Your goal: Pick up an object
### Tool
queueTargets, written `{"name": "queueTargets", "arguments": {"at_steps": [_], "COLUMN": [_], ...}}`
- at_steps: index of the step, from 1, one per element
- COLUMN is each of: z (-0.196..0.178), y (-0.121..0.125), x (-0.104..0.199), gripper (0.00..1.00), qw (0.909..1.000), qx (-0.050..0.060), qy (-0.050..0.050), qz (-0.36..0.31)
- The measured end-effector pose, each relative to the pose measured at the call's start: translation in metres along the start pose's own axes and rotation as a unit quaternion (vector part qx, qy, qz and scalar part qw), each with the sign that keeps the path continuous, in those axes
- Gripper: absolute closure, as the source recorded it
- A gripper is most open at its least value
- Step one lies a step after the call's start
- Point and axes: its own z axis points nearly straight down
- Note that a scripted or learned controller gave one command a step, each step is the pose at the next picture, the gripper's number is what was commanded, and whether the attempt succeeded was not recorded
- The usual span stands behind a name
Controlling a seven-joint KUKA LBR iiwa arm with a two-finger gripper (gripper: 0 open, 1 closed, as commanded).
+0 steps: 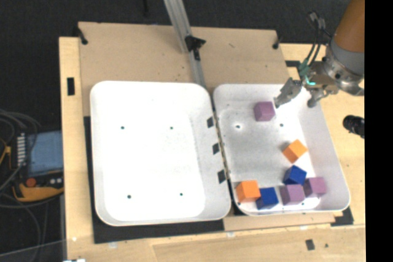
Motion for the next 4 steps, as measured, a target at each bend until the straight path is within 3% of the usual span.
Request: {"name": "queueTargets", "arguments": {"at_steps": [3, 4], "z": [0.161, 0.147], "y": [-0.006, -0.004], "x": [0.013, 0.012], "gripper": [0.00, 1.00], "qw": [1.0000, 1.0000], "qx": [0.003, -0.002], "qy": [0.000, 0.000], "qz": [0.003, 0.007]}}
